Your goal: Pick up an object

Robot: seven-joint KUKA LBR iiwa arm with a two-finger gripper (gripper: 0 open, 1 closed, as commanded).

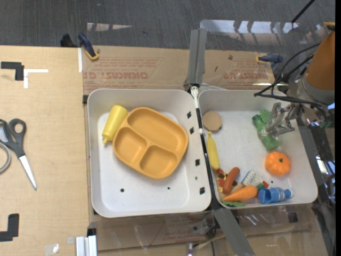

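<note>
Crowding right bin (306, 159): pumpkin (277, 163) near right wall, blue bottle (274, 195) and carrot (241, 194) along front edge, banana (212, 151) by left wall, brown disc (212, 121) at back-left corner. Gripper (278, 122) over green toy (265, 131) near back-right; finger state: cannot tell. Left bin (101, 196): orange tray (149, 141), yellow bottle (113, 123). Scissors (19, 148) near tabletop (42, 196) left edge.

I count two white bins (101, 196), one divided yellow plate (150, 141), one yellow bottle (113, 122), one pumpkin (277, 163), one carrot (241, 194), one blue bottle (273, 195) and one pair of scissors (20, 149).
</note>
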